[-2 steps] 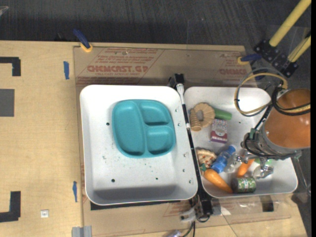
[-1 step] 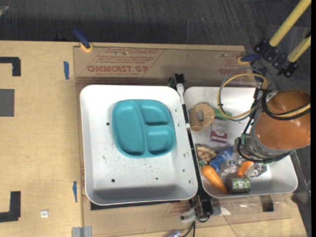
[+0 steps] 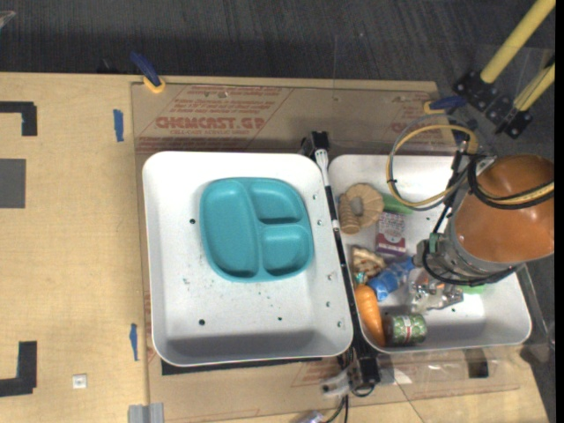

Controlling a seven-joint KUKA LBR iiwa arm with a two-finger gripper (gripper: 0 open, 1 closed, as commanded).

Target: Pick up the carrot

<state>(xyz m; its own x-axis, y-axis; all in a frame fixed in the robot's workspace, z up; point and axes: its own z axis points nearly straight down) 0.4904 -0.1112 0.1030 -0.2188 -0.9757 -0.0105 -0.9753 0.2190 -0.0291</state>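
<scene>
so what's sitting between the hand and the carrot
In the camera view the hand hangs just right of the carrot. Between them lie a blue wrapped item and, lower down, the green can beside the carrot's tip.

The carrot is orange and tapered. It lies flat, lengthwise along the left wall of the right bin, near its front corner
</scene>
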